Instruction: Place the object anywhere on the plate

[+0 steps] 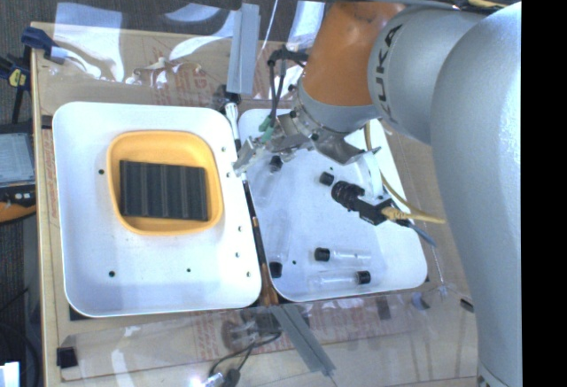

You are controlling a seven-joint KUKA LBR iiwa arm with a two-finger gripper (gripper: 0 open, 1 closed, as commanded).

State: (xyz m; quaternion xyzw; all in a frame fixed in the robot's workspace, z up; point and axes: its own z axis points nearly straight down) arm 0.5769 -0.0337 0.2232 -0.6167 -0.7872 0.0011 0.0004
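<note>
A yellow-orange square plate (159, 149) lies in the left bin (89, 261). A dark ribbed rectangle (165, 190) covers the plate's middle. My gripper (262, 146) hangs low over the far left corner of the right bin (399, 266), close to the wall between the two bins. The orange wrist band (350, 49) and grey arm hide much of that bin. A small dark piece (276, 162) sits just below the gripper; I cannot tell what it is or whether it touches the gripper.
Small black studs (322, 254) stand on the right bin's floor near its front. A black plug with a yellow cable (354, 197) hangs from the arm. A grey bar (241, 49) rises behind the bins, among crumpled clear plastic (159, 71).
</note>
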